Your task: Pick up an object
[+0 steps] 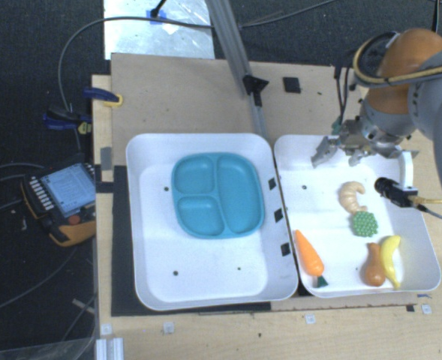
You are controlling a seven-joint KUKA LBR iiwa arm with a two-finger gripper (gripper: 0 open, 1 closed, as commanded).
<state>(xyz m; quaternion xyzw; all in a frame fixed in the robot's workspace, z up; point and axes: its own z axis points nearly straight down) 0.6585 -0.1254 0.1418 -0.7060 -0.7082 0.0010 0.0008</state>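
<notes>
Arm: the grey arm is reaching in from the right, its orange band sitting above the wrist; the wrist is hanging over the far part of the right bin.
Gripper: the gripper is hovering over the far end of the right bin; its two fingers are standing apart, one pointing toward the bin's far left corner, the other sitting further right; nothing is lying between them.
Right bin: it is bearing five things, all lying toward its near and right part.
Croissant: the pale croissant is lying nearest the gripper, just below it in the view; it is lying apart from the fingers.
Green piece: a small knobbly green piece is sitting just beside the croissant on the near side.
Banana: the yellow banana is lying near the bin's right near corner, touching the drumstick.
Drumstick: the brown drumstick is lying just left of the banana.
Carrot: the orange carrot is lying by the bin's left wall, its green end pointing to the near rim.
Left bin: the left bin is holding a blue divided plate in its far half; the plate is showing three compartments.
</notes>
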